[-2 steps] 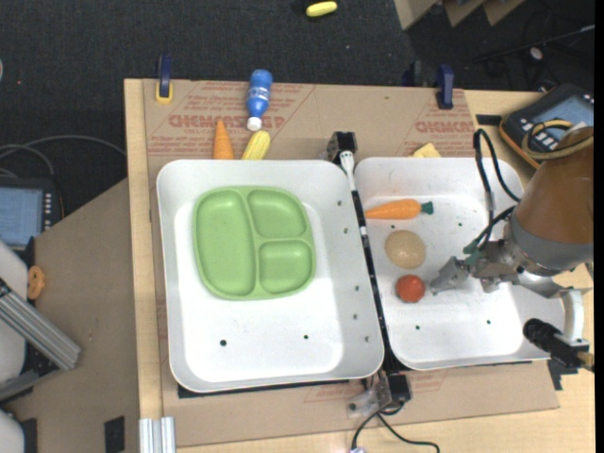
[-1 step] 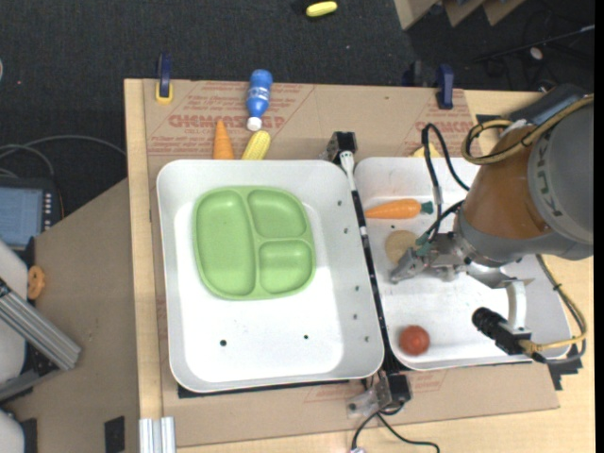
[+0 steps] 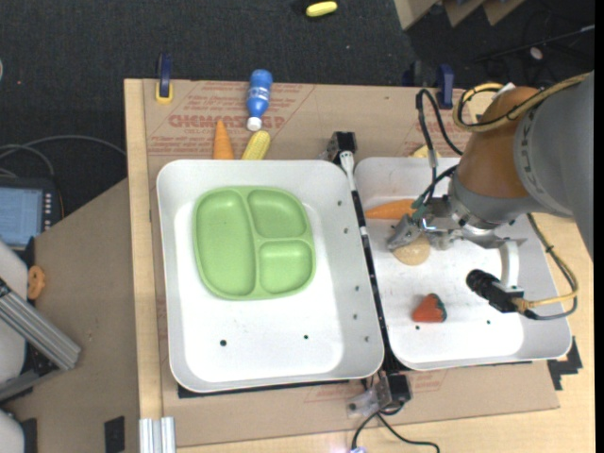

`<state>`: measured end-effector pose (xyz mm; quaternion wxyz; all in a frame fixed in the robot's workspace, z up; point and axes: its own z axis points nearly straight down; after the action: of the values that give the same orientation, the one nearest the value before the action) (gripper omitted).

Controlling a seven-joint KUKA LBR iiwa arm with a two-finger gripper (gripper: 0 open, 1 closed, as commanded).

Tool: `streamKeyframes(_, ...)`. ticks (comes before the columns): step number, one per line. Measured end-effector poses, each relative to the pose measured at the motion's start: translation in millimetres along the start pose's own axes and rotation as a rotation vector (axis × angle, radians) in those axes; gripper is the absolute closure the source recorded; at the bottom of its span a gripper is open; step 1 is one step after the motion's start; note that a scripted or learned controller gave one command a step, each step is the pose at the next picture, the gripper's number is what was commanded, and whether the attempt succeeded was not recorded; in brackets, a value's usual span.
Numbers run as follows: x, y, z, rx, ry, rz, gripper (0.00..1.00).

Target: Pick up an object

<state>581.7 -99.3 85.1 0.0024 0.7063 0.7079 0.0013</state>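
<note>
I read "CHEMSTAR" in red print along the desk (image 3: 311, 102) far edge. The gripper (image 3: 415, 232) sits at the right bin (image 3: 472, 347) left side over a beige object (image 3: 411, 252); jaw state: cannot tell.

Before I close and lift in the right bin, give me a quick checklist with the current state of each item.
1. Gripper over a target: ok, it sits right at the beige lump in the right bin.
2. Lump between the fingers: cannot tell, the wrist hides the contact.
3. Carrot out of the grasp: not ok, it lies just beside the gripper and may get caught.
4. Strawberry out of the way: ok, it lies apart, nearer the front.
5. Cable free of the lift path: cannot tell, it loops over the bin's right side.
</note>
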Motion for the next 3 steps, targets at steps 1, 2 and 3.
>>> streamKeyframes(1,1.0,15.4,0.4,0.001,0.0,0.001,0.0)
streamKeyframes(2,1.9,25.2,0.5,0.002,0.001,0.001,0.0)
streamKeyframes(3,2.0,24.8,0.5,0.003,0.0,0.001,0.0)
